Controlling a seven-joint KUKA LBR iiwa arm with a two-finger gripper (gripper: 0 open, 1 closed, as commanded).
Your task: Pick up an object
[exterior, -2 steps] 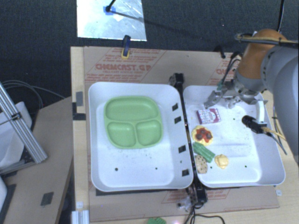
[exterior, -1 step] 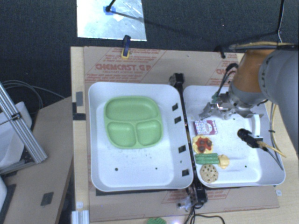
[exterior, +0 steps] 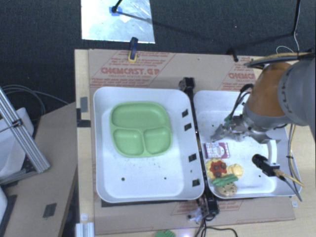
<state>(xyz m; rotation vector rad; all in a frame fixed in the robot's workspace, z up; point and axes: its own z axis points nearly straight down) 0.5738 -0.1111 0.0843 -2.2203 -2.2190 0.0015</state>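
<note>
My gripper (exterior: 220, 132) hangs low over the left part of the right bin (exterior: 256, 185), with the grey arm and its orange band reaching in from the right. Just below it a small white and purple packet (exterior: 217, 150) lies flat on the bin floor. Nearer the front edge sit a red piece (exterior: 217, 168), a yellow piece (exterior: 236, 170), a green piece (exterior: 226, 179) and a tan speckled piece (exterior: 227, 189), all bunched close together. Nothing can be seen lifted off the floor of the bin.
The left bin (exterior: 106, 181) holds a pale green divided plate (exterior: 140, 128) in its upper half. A black divider with clips (exterior: 192, 132) runs between the two bins. The bins rest on a cardboard sheet (exterior: 148, 65).
</note>
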